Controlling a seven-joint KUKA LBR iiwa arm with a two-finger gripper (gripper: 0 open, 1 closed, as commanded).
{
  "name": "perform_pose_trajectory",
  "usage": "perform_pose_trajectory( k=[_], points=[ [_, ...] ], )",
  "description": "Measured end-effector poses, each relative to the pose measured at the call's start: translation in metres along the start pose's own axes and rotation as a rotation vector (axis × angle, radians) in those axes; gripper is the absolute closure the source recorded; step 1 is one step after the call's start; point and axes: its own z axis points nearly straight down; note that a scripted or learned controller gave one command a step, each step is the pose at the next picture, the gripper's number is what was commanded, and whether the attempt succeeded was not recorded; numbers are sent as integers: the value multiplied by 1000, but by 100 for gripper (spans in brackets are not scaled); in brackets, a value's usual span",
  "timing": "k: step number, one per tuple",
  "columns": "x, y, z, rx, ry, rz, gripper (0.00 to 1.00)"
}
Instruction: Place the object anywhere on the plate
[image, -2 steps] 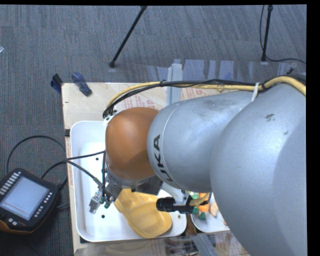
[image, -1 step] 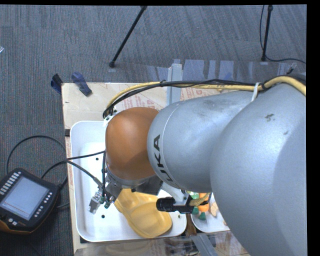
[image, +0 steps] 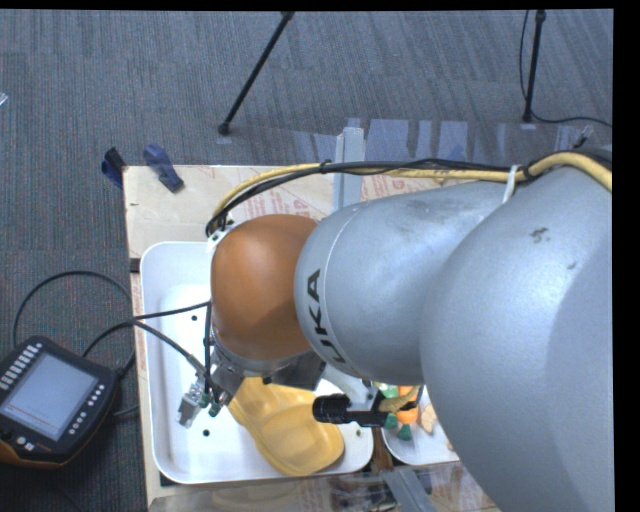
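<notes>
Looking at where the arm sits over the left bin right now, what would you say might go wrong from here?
1. The arm covers most of both bins, so the camera cannot confirm what happens beneath it.
2. The yellow object lies in the left bin, partly under the wrist; a descent may press or shove it instead of grasping it.
3. Loose black cables hang near the wrist and might snag.

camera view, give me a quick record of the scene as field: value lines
arm: grey arm with orange band, reaching in from the right, covering much of both bins
left bin: white bin
yellow object: yellow object lying in the left bin near its front edge, partly under the arm
right bin contents: small coloured items, too hidden to name
floor: handheld controller left of the bench
</notes>
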Motion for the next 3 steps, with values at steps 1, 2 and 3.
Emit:
perform_pose_trajectory(
  k=[1,2,3],
  points=[
    [0,0,0,0,0,0,0],
    [0,0,0,0,0,0,0],
    [0,0,0,0,0,0,0]
  ],
)
